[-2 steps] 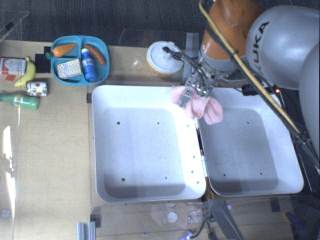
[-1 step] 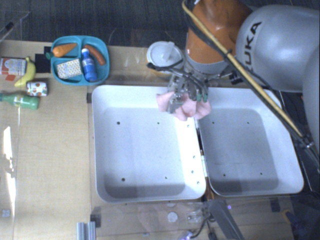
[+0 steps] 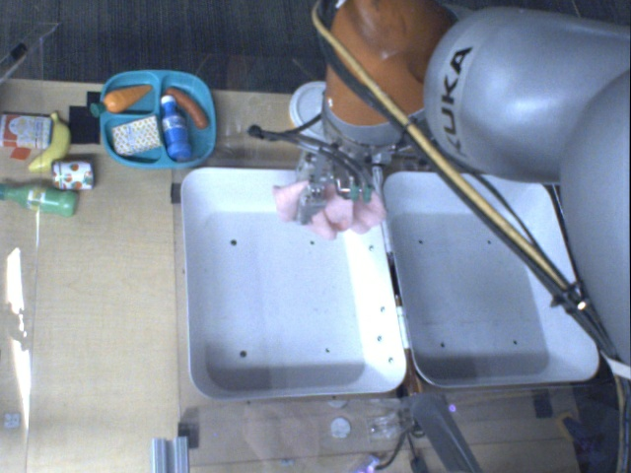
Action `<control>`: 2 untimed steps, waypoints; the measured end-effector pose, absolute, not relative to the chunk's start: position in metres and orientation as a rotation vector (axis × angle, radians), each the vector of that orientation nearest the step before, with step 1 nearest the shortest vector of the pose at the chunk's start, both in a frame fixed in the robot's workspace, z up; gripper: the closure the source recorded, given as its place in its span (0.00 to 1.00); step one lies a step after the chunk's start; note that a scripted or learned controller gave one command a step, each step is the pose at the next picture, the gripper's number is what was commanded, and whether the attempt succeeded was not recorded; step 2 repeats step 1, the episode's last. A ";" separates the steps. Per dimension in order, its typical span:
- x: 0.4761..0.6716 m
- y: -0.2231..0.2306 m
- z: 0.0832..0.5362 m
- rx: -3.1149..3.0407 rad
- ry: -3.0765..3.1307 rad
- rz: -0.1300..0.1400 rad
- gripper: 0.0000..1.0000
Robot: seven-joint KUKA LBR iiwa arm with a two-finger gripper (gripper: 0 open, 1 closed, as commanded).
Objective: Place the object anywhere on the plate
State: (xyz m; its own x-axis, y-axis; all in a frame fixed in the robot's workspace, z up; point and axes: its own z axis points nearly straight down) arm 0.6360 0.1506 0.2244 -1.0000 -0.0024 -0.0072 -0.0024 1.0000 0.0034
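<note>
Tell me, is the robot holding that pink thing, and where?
Cannot be told. The tool sits right over the pink object at the left bin's far edge, but the grip itself is hidden.

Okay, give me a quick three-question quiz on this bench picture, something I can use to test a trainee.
1. True or false: the pink object lies near the far edge of the left bin, right beneath the gripper.
2. Multiple choice: where is the blue divided tray? A) inside the right bin, B) on the bench beyond the left bin's far left corner, C) under the arm.
3. Fill in: the yellow toy at the bench's left edge is a ______.

Key: 1 true; 2 B; 3 banana.
</note>
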 end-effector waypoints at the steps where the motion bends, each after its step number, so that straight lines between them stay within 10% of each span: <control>1: 0.636 0.151 0.225 -0.003 3.134 0.006 0.00; 2: 0.636 0.151 0.225 -0.003 3.134 0.006 0.00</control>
